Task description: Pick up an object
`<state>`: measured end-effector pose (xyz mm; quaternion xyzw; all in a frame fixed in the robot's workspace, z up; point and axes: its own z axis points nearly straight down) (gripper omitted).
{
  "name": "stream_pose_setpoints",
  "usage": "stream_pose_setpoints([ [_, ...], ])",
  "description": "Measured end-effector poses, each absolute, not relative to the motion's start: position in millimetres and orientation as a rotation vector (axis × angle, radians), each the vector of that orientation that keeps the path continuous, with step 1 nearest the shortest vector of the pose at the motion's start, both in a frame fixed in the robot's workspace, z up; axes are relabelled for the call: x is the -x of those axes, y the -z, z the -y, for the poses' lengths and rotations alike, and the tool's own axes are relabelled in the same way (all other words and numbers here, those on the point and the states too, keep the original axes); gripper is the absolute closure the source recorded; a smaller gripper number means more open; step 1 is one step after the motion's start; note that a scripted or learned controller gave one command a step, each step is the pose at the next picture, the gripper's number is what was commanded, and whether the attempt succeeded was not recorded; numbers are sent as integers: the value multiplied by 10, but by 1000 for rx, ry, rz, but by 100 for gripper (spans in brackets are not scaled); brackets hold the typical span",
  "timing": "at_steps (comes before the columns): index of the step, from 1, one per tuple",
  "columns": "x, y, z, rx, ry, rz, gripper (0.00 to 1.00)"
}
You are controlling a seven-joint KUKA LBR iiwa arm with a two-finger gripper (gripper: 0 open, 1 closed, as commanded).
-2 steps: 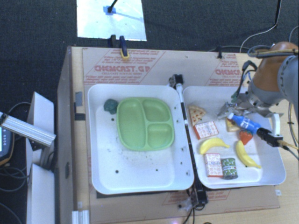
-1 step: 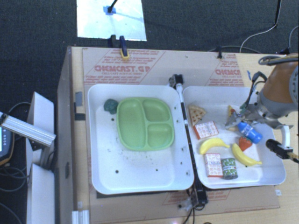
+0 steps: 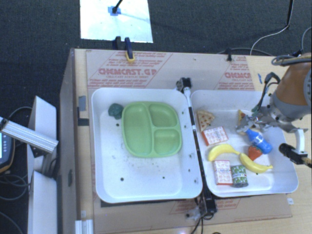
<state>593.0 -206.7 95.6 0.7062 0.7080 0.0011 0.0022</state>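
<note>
My gripper (image 3: 249, 124) hangs low over the right bin (image 3: 287, 182), at its upper right part, with the orange-banded wrist behind it at the bin's right edge. Right below it lies a blue bottle (image 3: 259, 141), tilted, its top end touching or just under the gripper. A red strawberry (image 3: 255, 152) sits against the bottle's lower end. A small yellow-orange piece (image 3: 242, 115) lies just left of the gripper. I see nothing lifted off the bin floor.
The right bin also holds a pizza slice (image 3: 205, 117), a red-white card (image 3: 215, 135), two bananas (image 3: 224, 151) (image 3: 257, 165), a small box (image 3: 222, 172) and a can (image 3: 239, 175). The left bin (image 3: 105, 179) carries a green divided plate (image 3: 151, 129) and a dark green lump (image 3: 115, 110).
</note>
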Motion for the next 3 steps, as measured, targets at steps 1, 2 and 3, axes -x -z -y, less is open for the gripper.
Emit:
stream_pose_setpoints([
  [1,-5671,-1776,1617,-2215,-5,-2223,100],
  [2,-5715,-2182,1237,-2215,-4,-2224,100],
  [3,-5752,-1897,683,-2216,-1,-2227,100],
])
